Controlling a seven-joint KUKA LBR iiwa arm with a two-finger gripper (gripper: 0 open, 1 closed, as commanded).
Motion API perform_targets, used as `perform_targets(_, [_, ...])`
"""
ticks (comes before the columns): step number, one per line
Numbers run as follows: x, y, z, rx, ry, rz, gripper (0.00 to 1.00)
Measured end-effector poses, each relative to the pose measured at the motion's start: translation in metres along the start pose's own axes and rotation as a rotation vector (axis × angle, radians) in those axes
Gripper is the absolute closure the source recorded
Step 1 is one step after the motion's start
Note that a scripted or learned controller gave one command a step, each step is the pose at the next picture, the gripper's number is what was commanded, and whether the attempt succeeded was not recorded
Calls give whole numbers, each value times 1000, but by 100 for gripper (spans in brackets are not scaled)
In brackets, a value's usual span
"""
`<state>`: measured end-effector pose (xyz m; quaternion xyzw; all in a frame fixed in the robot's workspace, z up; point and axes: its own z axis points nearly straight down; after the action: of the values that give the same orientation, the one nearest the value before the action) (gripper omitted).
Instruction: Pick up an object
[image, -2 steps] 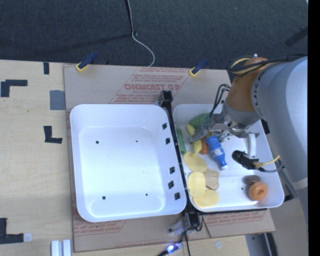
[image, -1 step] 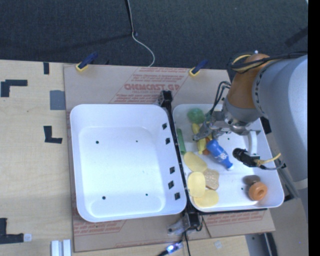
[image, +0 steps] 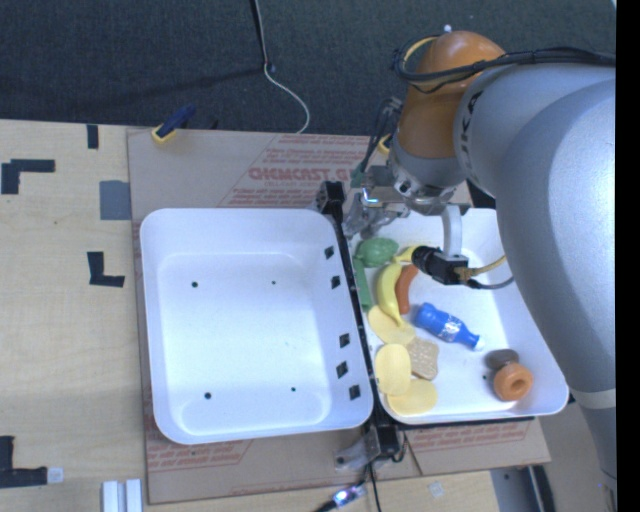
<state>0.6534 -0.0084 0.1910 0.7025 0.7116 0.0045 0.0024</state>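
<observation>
Two white bins on a cardboard-covered bench, arm reaching over the right bin (image: 530, 300).
Gripper (image: 372, 205) hangs above the green object (image: 377, 250) near the bins' shared edge; finger opening cannot be told. Left bin (image: 160, 300) offers open room.

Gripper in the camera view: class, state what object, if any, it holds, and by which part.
It cannot be told. The gripper sits above the green object at the right bin's far left corner, and no object shows between its fingers.
</observation>
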Motion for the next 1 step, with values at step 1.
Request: perform_targets(1, [61,-24,-8,12,-2,6,100])
